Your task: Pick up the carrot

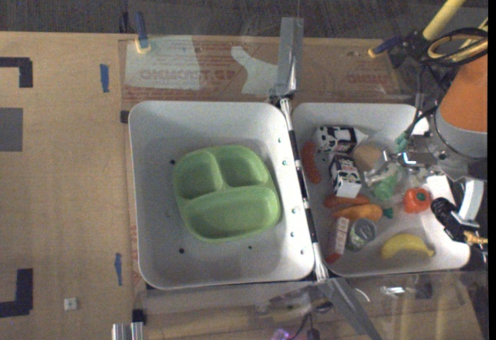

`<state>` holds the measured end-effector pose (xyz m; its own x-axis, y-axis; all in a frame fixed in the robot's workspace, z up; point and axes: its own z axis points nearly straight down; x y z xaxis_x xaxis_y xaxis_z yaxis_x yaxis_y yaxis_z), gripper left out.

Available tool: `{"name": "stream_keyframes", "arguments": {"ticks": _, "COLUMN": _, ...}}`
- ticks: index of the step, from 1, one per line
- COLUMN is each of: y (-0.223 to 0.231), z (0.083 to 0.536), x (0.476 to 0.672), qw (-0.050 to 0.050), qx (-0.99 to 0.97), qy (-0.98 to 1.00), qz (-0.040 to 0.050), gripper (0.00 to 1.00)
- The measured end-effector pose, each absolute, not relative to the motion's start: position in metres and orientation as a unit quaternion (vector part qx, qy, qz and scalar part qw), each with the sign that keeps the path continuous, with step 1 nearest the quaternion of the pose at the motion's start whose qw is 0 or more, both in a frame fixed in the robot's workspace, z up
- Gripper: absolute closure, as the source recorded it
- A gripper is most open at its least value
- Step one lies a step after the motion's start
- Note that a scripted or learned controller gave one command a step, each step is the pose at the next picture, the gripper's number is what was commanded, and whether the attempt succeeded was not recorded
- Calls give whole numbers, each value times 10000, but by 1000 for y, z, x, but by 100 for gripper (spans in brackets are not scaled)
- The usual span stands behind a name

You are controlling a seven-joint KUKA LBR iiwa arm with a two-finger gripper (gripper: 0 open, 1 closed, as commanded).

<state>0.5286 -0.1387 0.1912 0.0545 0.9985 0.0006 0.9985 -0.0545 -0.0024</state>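
Plainly, the risk lies in crowding, taken from left to right with the carrot [359,212] as the mark. Far to its left, a green tray [225,193] sits alone in the left bin [147,176] and poses no trouble. The carrot lies in the right bin [457,253], low and roughly level, packed among clutter: a red sausage-like piece [311,163] up to its left, a small carton [346,177] touching or nearly touching its upper side, a tin [361,233] and a red packet [341,235] just below it, a banana [407,245] down to its right, and a tomato [417,200] to its right. The gripper [397,166] hovers up and right of the carrot over a pale green item [383,187]; I cannot tell how its fingers stand. A descent from there would likely land on the wrong thing, and even a well-aimed one could snag the carton or tin, or nudge the carrot aside.
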Motion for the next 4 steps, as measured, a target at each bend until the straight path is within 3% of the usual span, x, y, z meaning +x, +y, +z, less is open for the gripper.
{"name": "stream_keyframes", "arguments": {"ticks": 1, "y": -129, "z": 114, "x": 500, "qw": -2, "qx": -5860, "qy": -8103, "qz": -1, "gripper": 0}}
{"name": "stream_keyframes", "arguments": {"ticks": 2, "y": -129, "z": 124, "x": 501, "qw": -23, "qx": -5872, "qy": -8094, "qz": -8, "gripper": 100}}
{"name": "stream_keyframes", "arguments": {"ticks": 3, "y": -45, "z": 219, "x": 506, "qw": -8, "qx": -6075, "qy": -7943, "qz": -6, "gripper": 100}}
{"name": "stream_keyframes", "arguments": {"ticks": 4, "y": -69, "z": 239, "x": 523, "qw": -16, "qx": -6317, "qy": -7752, "qz": -4, "gripper": 100}}
